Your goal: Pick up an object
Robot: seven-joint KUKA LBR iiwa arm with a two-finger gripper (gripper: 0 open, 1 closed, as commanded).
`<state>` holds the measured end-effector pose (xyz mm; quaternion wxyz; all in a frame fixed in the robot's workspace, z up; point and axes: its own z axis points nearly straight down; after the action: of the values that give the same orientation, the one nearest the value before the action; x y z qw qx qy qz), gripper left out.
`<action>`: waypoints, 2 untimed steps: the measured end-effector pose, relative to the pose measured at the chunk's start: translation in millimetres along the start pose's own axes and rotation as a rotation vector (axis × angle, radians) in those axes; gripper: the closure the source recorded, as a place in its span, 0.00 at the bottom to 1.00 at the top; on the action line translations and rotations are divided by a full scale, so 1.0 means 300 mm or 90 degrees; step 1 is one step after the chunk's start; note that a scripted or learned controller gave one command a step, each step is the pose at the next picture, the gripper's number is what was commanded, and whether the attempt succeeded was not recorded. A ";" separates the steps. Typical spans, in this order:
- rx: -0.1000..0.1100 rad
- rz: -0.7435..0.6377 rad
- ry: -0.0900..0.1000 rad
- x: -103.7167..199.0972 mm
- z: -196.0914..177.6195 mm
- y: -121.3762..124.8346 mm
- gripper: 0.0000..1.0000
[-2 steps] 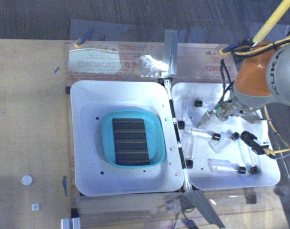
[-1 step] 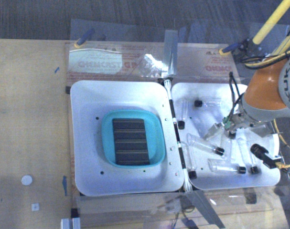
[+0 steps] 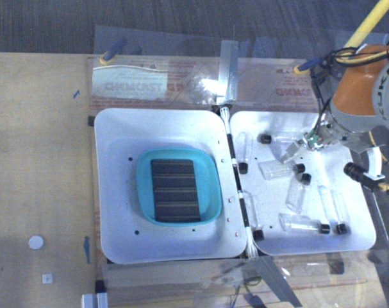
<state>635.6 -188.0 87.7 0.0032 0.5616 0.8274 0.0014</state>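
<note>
Wooden bench (image 3: 40,140): left bin (image 3: 111,172) with teal tray (image 3: 143,185), right bin (image 3: 361,230) with clear vials (image 3: 303,223); finger state unclear.

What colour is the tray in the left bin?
Light blue tray, holding a dark ribbed insert; camera view.

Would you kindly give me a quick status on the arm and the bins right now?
Gripper low over right bin, among clear vials; grip unconfirmed. Left bin holds teal tray. Nothing blocking the vials.
</note>
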 end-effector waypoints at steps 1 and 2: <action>0.001 0.019 0.001 0.094 -0.001 0.047 0.00; -0.004 0.019 0.000 0.093 -0.043 0.055 1.00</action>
<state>640.5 -156.0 100.6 0.0051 0.5737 0.8191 0.0037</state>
